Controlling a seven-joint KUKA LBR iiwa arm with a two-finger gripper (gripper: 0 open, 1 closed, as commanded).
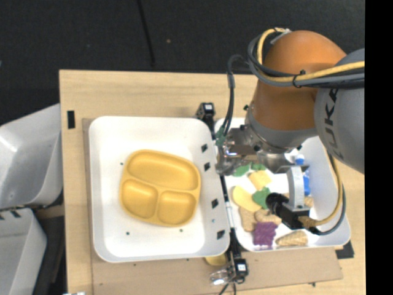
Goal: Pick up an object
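The right bin [334, 229] holds a heap of small toy foods: a pale yellow piece [260, 178], a yellow piece [243, 196], a green piece [262, 196], a tan piece [250, 219], a purple piece [264, 233] and a beige piece [292, 239]. My arm, with its orange band [293, 78], hangs low over this bin's left part. The gripper [236, 161] sits just above the heap near the bin's left wall, beside a green piece [241, 169]. The wrist hides its fingers, and I see nothing held.
The left bin [104, 226] holds a yellow divided plate [161, 187] with three compartments. A row of black clips [212, 183] marks the wall between the bins. A blue and white item [301, 180] lies at the right bin's middle.
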